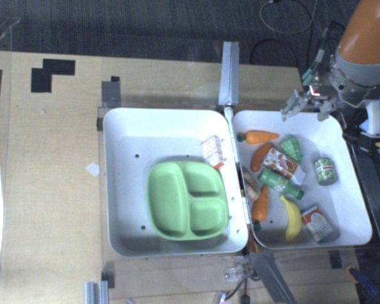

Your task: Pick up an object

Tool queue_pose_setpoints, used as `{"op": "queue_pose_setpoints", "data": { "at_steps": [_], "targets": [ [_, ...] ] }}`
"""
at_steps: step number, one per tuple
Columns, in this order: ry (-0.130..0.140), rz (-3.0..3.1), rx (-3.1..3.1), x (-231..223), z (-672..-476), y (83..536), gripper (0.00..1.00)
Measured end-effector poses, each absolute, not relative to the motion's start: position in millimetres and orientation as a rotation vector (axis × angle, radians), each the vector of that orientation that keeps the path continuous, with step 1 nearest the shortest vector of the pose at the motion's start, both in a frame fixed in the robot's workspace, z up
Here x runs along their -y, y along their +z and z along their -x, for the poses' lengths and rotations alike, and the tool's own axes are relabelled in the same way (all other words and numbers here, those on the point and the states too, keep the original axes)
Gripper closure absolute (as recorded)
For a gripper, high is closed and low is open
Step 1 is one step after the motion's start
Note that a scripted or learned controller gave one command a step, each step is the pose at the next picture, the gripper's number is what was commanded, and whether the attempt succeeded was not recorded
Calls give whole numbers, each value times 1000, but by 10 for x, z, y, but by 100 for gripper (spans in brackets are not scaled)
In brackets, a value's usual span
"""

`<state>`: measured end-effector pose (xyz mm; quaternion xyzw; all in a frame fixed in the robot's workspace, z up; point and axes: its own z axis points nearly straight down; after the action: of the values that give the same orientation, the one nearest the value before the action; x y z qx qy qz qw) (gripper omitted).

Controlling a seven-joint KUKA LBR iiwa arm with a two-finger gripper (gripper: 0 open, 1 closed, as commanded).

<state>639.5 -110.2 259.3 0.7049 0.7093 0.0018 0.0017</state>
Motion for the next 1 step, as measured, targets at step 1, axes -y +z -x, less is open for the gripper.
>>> {"op": "queue_pose_setpoints", "data": {
  "at_steps": [1],
  "targets": [
    [7, -2378, -2047, 1324, -6114, 958, 0]
  ]
}}
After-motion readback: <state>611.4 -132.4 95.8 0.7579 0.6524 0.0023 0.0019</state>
